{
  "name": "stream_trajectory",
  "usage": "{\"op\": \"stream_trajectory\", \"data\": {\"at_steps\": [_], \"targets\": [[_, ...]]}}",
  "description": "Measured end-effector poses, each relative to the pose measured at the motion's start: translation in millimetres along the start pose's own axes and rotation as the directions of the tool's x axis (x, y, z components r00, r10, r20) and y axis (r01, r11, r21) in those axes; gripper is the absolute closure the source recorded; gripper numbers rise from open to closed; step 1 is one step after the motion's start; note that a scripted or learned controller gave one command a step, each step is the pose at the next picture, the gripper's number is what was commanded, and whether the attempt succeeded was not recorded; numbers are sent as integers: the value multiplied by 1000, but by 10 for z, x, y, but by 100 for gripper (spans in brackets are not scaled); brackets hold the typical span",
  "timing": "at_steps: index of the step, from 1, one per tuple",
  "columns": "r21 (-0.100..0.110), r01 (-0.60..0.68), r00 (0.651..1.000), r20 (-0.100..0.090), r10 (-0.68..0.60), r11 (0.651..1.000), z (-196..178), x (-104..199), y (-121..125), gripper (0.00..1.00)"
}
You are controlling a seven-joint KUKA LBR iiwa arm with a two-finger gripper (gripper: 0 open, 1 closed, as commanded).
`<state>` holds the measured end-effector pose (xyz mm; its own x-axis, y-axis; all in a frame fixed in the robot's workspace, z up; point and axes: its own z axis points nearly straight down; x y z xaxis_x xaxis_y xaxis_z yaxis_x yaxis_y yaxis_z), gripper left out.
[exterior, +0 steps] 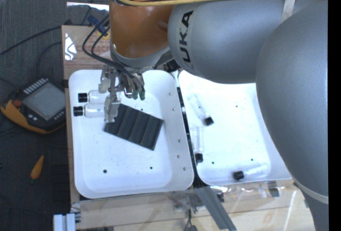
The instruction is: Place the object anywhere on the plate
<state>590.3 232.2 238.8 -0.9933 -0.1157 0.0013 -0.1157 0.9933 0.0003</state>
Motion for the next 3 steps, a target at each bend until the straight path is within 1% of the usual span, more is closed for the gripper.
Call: {"op": "stream_trajectory", "data": {"at_steps": [1, 2, 3], "targets": [[-2, 253, 967, 4, -253, 967, -253, -782, -75, 100], [-2, 496, 869, 2, -496, 869, -441, 76, 28, 100], [1, 38, 999, 0, -38, 999, -279, 75, 20, 100]]}}
